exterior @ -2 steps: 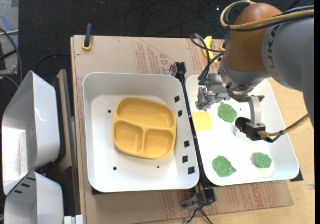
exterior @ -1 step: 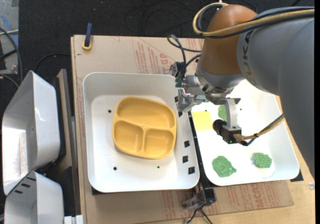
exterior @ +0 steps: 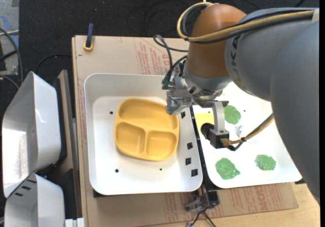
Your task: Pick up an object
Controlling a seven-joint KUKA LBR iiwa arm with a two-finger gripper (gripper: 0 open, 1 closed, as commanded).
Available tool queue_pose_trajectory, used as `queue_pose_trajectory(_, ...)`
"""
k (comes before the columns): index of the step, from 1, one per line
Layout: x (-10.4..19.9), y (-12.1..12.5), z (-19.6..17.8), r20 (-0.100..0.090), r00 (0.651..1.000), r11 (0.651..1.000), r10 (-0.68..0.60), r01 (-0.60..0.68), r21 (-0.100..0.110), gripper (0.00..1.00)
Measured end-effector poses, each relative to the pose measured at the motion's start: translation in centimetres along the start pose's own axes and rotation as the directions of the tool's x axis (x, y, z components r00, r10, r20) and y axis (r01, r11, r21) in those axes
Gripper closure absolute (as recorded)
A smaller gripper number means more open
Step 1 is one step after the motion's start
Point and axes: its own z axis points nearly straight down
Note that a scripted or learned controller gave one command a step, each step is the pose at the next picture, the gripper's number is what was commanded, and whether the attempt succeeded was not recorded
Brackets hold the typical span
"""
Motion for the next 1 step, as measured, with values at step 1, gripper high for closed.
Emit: queue_pose_trajectory(1, -0.19, 0.03, 0.02, 0.001, 1.0, 1.0, 0.004, -0.004, 0.0, 0.0)
